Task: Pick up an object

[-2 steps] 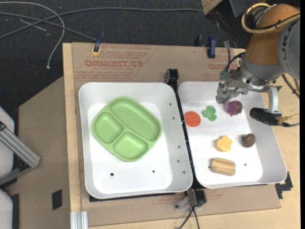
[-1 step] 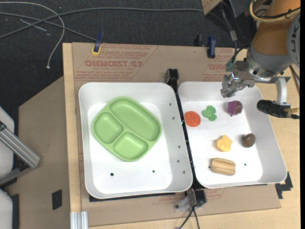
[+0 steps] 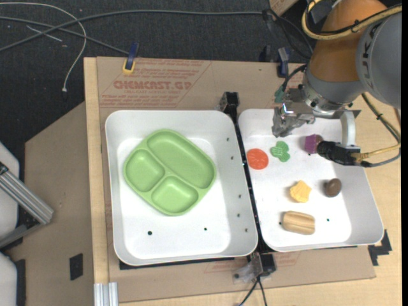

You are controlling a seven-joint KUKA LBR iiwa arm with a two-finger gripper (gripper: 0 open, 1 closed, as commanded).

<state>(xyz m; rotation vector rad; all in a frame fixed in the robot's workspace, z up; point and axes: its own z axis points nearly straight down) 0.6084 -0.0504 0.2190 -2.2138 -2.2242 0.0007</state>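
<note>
Desk [image 3: 95,171] of pale cardboard-covered board, seen from above at a slant, carrying two shallow white bins side by side. The left bin [image 3: 127,234] holds a light green divided plate [image 3: 169,171] with three compartments. The right bin [image 3: 357,228] holds six small toy foods. The grey arm with an orange band [image 3: 347,37] reaches in from the right and hangs over the far end of the right bin. Its end effector [image 3: 282,129] points down near the bin's far left corner; whether it is open or closed cannot be told at this angle, and nothing is visibly held in it.

Going from larger to smaller, a tan bread roll [image 3: 298,222] lies near the front of the bin. A yellow chunk [image 3: 300,191] sits just behind the roll. An orange-red disc [image 3: 257,159] lies close to the left wall. A dark brown ball [image 3: 332,187] sits well right of the yellow chunk. A purple piece [image 3: 312,143] lies near the black cable fitting. A small green leafy piece [image 3: 280,150] lies just in front of the end effector and looks like the likely target.

Risks, as a judgement: the green piece is small and flat, so the end effector may close on nothing or push it aside. The orange-red disc lies near it and could be nudged. A descent too close to the bin's left wall could strike the rim.
</note>
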